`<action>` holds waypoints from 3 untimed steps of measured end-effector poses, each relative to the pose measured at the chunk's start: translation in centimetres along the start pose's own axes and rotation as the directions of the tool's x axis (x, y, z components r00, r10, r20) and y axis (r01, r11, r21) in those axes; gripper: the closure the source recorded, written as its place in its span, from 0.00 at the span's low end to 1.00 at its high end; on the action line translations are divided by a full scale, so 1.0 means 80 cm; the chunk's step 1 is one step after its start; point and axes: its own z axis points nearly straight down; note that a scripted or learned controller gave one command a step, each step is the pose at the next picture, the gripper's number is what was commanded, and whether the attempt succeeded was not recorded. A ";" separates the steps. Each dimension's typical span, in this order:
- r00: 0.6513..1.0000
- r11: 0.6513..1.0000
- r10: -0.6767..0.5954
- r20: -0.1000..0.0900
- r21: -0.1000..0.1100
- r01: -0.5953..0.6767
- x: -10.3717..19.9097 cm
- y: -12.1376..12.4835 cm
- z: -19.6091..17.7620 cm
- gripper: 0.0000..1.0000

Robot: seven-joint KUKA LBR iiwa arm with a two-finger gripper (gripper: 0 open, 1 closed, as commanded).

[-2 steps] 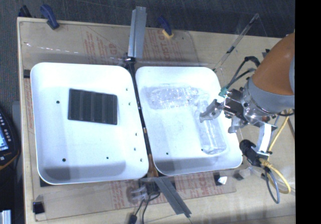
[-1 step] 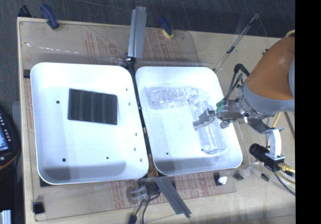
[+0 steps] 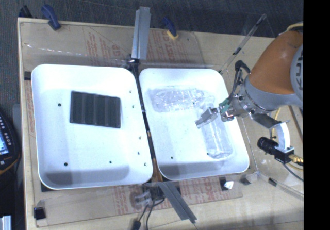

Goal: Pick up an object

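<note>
A clear plastic bottle (image 3: 178, 99) lies on its side near the back of the right bin (image 3: 170, 164). A second clear plastic piece (image 3: 219, 140), like a cup or short bottle, lies toward that bin's front right. My gripper (image 3: 207, 117) reaches in from the right and hangs between the two clear items, just above the top end of the front one. Whether it touches either is unclear. A dark ridged rectangular block (image 3: 95, 109) lies flat in the left bin (image 3: 62, 172).
A grey metal bar (image 3: 141, 33) stands behind the seam between the bins, and another (image 3: 175, 200) lies in front. Blue clamps (image 3: 50, 16) hold the back of the bench. A black cylindrical fitting (image 3: 273, 149) sits right of the right bin.
</note>
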 end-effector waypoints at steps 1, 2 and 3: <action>0.999 0.999 0.053 -0.001 0.000 -0.053 0.054 0.042 -0.103 0.00; 0.879 0.879 0.477 0.000 0.002 -0.477 0.031 0.012 -0.105 0.00; 0.938 0.938 0.348 0.001 -0.002 -0.348 0.017 -0.010 -0.137 0.00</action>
